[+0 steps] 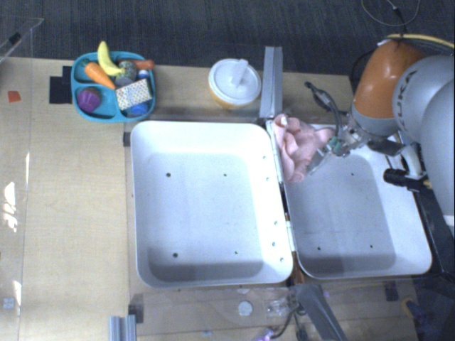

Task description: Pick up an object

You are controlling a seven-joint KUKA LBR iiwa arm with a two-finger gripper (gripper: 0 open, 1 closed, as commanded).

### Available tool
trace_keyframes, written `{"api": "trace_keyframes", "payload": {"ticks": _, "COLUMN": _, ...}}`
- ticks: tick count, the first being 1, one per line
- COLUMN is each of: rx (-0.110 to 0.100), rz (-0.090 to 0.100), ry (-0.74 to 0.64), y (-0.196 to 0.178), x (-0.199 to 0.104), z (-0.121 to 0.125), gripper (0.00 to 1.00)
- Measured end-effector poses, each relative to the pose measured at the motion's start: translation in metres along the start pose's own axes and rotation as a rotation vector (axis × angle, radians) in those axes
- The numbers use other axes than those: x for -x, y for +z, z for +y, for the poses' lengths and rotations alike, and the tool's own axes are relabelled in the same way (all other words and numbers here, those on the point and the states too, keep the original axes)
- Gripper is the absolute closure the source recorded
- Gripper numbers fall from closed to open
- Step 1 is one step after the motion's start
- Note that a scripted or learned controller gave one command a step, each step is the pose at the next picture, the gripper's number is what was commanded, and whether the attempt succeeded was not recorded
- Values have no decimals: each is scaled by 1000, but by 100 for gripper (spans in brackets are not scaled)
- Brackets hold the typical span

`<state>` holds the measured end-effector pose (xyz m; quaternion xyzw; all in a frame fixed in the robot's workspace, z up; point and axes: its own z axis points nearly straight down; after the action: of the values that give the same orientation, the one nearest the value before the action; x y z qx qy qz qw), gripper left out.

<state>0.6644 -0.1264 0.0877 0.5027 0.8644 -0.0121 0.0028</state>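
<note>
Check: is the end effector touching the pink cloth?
Cannot tell. In the camera view the end effector overlaps the pink cloth edge, but contact isn't plainly visible.

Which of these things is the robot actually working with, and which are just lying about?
Part of the job:
- pink cloth, in the top left corner of the right bin
- pincer, at the cloth's right edge

Just lying about:
- left bin
- blue tray of toy food
- white lidded cup

The cloth (298,145) was pale pink; both bins (206,204) were white. A blue tray (108,85) held a yellow banana (107,60), and the counter (71,212) was light tan.
</note>
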Motion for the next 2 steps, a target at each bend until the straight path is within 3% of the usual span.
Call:
{"api": "trace_keyframes", "payload": {"ticks": 1, "rx": 17, "rz": 17, "ry": 76, "y": -13, "x": 58, "z": -28, "gripper": 0}}
{"api": "trace_keyframes", "payload": {"ticks": 2, "rx": 8, "rz": -5, "ry": 12, "y": -7, "x": 40, "z": -21, "gripper": 0}}
